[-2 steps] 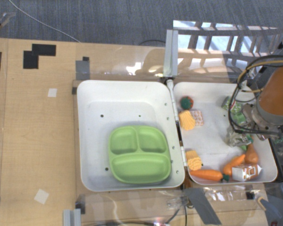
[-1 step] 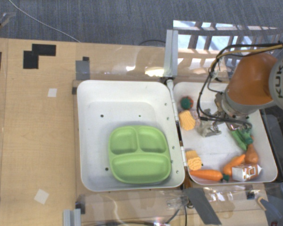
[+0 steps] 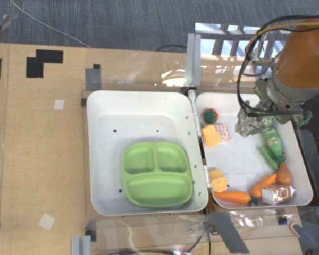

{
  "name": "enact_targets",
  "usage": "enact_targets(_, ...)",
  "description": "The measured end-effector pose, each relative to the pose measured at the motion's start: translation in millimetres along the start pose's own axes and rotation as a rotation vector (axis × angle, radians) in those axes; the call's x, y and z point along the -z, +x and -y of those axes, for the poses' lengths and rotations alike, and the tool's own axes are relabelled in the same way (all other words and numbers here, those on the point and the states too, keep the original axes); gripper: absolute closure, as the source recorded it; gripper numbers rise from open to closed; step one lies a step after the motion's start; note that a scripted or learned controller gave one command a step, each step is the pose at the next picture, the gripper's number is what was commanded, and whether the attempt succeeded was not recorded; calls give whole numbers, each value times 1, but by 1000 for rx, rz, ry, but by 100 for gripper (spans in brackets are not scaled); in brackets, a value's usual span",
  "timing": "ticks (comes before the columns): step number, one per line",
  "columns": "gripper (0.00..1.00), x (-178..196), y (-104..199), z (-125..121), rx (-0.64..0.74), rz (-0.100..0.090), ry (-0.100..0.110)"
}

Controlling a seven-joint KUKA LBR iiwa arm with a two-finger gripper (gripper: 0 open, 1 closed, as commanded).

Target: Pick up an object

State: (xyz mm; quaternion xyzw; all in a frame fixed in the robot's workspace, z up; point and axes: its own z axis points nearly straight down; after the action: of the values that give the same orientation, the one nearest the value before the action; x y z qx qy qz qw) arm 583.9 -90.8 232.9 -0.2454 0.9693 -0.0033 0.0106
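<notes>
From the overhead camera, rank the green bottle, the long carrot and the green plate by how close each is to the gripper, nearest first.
Measured from the gripper:
1. Green bottle, right beside it in the right bin.
2. Long carrot, at that bin's near edge.
3. Green plate, in the left bin.

The tabletop [image 3: 37, 158] is light brown wood. Two white bins sit on it side by side, touching. The left bin [image 3: 103, 116] and the right bin [image 3: 239, 158] are both shallow. Small pale squares [image 3: 59, 104] and black shapes [image 3: 42, 61] lie flat on the wood too.
</notes>
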Motion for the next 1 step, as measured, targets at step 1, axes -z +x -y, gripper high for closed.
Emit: enact_targets(1, 100, 37, -64, 14, 145, -4, -6)
